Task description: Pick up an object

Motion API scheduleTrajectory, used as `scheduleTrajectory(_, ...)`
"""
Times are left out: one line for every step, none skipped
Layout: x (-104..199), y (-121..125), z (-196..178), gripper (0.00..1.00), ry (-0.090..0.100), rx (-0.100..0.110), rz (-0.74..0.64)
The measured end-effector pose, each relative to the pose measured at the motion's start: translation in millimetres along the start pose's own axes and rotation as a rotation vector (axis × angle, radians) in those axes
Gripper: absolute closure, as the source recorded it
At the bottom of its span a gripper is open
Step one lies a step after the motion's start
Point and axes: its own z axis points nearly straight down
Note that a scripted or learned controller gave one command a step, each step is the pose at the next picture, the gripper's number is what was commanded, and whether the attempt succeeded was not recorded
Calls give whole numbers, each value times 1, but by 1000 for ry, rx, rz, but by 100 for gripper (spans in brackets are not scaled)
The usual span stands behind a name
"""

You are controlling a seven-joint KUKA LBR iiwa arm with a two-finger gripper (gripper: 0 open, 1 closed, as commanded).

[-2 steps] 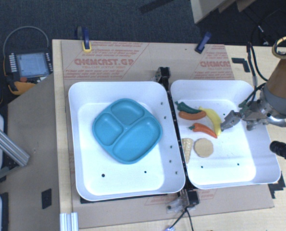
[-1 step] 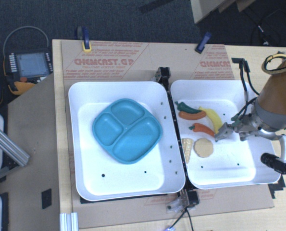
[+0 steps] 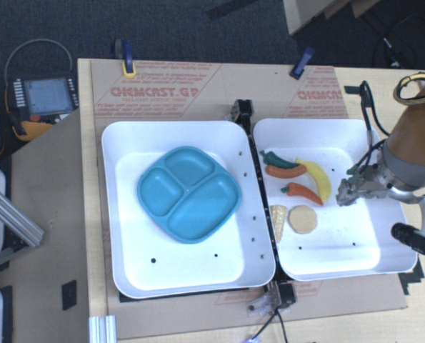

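Nearest the lens, at the lower edge of the frame, loose cables (image 3: 269, 313) trail off the tabletop (image 3: 91, 191), whose brown sheet reads "CHEMCAST" in red along the top. 2 white bins sit side by side: the left bin (image 3: 126, 256) holds a blue divided plate (image 3: 189, 193); the right bin (image 3: 341, 259) holds a yellow banana (image 3: 318, 177), 2 orange-red peppers (image 3: 301, 191), a tan wedge (image 3: 278, 222) and a round biscuit (image 3: 303, 219). At right centre the gripper (image 3: 348, 190) hangs over that bin's right side, just right of the banana; whether its jaws are wide or narrow cannot be told. A handheld screen (image 3: 46, 95) lies upper left.
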Motion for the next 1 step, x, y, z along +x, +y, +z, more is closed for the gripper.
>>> scheduleTrajectory(-4, -5, -61, 100, -3, -6, -1)
